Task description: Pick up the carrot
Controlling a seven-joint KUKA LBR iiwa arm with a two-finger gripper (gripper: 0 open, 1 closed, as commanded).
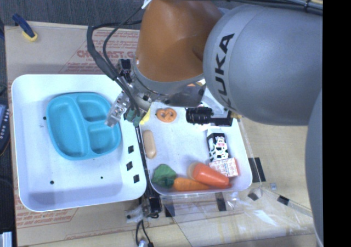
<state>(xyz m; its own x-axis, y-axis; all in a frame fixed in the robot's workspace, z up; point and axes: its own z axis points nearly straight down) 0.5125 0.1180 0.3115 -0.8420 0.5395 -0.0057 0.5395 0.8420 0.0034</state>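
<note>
The grey arm with its orange band reaches in from the right and hangs over the two white bins on the table. Its pincer sits low over the divide between the bins, just at the right edge of the blue divided tray that lies in the left bin. Whether the pincer is released or clenched cannot be told from this angle; nothing is visibly between its tips.

The carrot lies in the right bin, along the near wall, with its green leafy top pointing left. It is well apart from the pincer. Touching it on the right is a rounder orange-red vegetable. Just beside that stands a small carton with a cow picture. A tan bread stick lies near the left wall of this bin, and an orange pretzel rests near the far wall.
</note>
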